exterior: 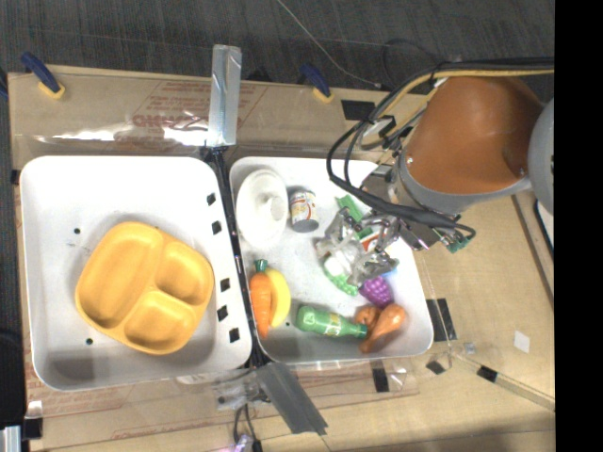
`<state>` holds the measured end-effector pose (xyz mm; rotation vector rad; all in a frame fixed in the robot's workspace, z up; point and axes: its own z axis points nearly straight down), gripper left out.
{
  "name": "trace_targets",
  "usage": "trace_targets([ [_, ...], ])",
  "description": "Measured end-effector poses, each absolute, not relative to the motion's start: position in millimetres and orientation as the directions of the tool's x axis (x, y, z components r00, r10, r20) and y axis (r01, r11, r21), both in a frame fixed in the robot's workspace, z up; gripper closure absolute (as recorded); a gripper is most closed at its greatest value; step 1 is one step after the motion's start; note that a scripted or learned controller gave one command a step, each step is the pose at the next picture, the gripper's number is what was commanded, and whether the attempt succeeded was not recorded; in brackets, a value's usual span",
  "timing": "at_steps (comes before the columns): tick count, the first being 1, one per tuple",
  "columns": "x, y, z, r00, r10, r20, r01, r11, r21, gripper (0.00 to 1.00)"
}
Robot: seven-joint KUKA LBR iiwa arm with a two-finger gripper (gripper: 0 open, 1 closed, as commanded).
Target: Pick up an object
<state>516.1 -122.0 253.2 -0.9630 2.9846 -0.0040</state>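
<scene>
The right bin (415,332) holds several small items. A white cup (261,205) and a small can (302,209) lie at its far left. A carrot (260,298) and a banana (279,295) rest by the left wall. A green bottle (330,322) lies along the near side, beside a brown drumstick (384,324) and purple grapes (376,290). My gripper (359,247) hangs low over the bin's right half, just above a green and white item (338,272) and the grapes. The arm's orange band (471,135) covers the bin's far right corner.
The left bin (47,196) contains a yellow divided plate (143,285). Black cables (363,144) loop from the wrist over the right bin's far edge. A taped divider (224,92) runs between the bins.
</scene>
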Motion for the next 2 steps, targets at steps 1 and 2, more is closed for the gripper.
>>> trace_targets([
  [1,517.4,-121,264,-0.810,-0.587,-0.006,-0.587,0.810,-0.006,1.00],
  [2,545.1,-131,237,-0.766,-0.643,-0.002,-0.643,0.766,-0.001,1.00],
])
